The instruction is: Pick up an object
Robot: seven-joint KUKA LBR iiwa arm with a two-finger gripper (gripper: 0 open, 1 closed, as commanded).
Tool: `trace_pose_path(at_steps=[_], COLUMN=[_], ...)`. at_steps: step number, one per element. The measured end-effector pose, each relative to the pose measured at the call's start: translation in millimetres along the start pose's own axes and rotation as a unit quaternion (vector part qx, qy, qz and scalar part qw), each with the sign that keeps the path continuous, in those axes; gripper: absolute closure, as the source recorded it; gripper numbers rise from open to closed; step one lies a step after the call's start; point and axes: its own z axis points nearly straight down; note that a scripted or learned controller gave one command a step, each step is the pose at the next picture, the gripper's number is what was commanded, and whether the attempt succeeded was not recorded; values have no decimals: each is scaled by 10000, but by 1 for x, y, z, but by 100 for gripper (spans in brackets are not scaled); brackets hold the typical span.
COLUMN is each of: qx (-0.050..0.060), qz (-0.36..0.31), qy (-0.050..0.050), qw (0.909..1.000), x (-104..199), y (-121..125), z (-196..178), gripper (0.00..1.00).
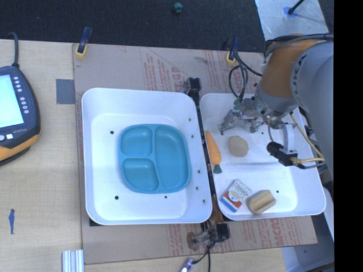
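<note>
In the right bin (306, 205) lie a round beige lump (239, 146), an orange carrot (213, 148) along the left wall, a small red, white and blue packet (235, 195) and a tan bread-like block (261, 201). My gripper (240, 122) hangs over the back of this bin, just above and behind the beige lump. Its fingers (228, 123) are spread apart and nothing sits between them. The grey arm with its orange band (283, 67) comes in from the right.
The left bin (96, 169) holds a blue three-compartment plate (154, 157). A teach pendant (14, 112) lies at the far left of the bench. Clamps and cables run along the seam between the bins.
</note>
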Motion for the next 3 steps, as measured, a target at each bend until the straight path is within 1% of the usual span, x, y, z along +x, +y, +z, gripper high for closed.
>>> trace_pose_path(at_steps=[1,2,3], qx=[9,4,15], qz=[-1,-10,-7], qy=[-7,-9,-9], qw=[10000,10000,10000], x=[-12,18,14], y=[-42,-21,-42], z=[1,0,1], gripper=[0,0,0])
